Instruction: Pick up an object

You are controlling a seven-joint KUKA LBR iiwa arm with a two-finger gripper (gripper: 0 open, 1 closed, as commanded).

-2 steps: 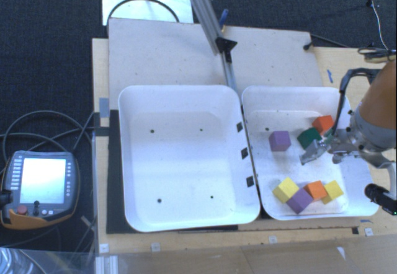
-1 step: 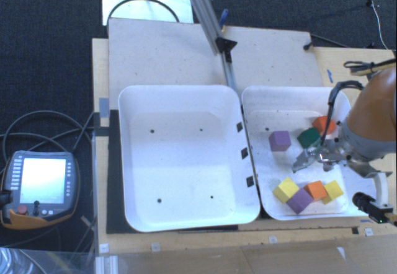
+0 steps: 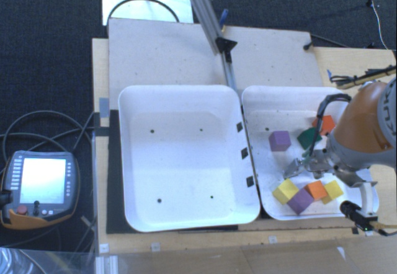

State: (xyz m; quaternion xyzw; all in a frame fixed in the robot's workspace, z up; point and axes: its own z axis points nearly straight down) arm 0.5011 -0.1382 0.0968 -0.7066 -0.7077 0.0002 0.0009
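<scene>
Surveying: one overhead slanted view, items logged from biggest down.
Counter (image 3: 279, 56): pale board carrying both bins side by side, so a pick in one and a drop in the other stay within a single reach.
Left bin (image 3: 186, 155): shallow white tray, bare floor with a few dark specks; judged to be the receiving side.
Right bin (image 3: 263, 111): same type, touching the left bin along the shared edge; all the blocks lie in it, crowded toward its right and near side.
Arm (image 3: 366, 124): grey with an orange band, entering from the right and bent down over the right bin, wrist above the block cluster.
Pendant (image 3: 40, 189): control unit on the floor to the left, well apart from the work.
Tool (image 3: 301, 164): low over the right bin floor, just above the near group of blocks. Jaw spread: cannot tell, the metal parts blur together. Nothing visibly between them, so no hold is logged.
Purple block (image 3: 280, 140): alone, left of the tool, easiest to isolate.
Green block (image 3: 308, 138): just beside the tool, partly covered by the wrist.
Near cluster: yellow block (image 3: 286, 191), second purple block (image 3: 299, 201), orange block (image 3: 317, 190) and small yellow block (image 3: 333, 190), touching or nearly so; tight packing may block a clean closure.
Far orange block (image 3: 326, 124): half hidden behind the arm.
Status: judged as approach, pick not yet made.
</scene>
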